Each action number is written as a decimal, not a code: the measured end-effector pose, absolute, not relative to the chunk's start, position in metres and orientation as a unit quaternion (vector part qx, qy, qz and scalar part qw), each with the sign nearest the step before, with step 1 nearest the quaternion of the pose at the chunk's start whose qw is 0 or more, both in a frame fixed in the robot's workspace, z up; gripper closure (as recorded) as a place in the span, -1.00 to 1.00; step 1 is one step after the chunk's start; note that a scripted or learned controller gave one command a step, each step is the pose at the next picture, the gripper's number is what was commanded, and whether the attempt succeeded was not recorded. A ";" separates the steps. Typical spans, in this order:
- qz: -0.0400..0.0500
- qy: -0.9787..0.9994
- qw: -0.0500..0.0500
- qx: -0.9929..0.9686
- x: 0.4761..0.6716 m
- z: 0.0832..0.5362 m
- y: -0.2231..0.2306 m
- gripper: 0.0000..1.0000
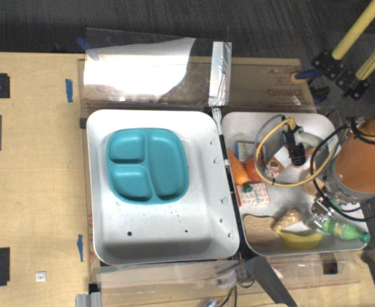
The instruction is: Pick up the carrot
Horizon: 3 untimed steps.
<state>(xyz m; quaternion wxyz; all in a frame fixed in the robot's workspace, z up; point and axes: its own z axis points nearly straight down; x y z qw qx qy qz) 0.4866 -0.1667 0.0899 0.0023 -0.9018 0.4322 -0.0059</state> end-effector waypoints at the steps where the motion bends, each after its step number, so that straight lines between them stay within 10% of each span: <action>1: -0.002 0.432 0.002 -0.902 0.521 0.138 -0.199 1.00; 2: -0.001 0.252 0.001 -0.968 0.559 0.094 -0.205 1.00; 3: -0.003 0.128 0.000 -0.992 0.496 0.088 -0.222 1.00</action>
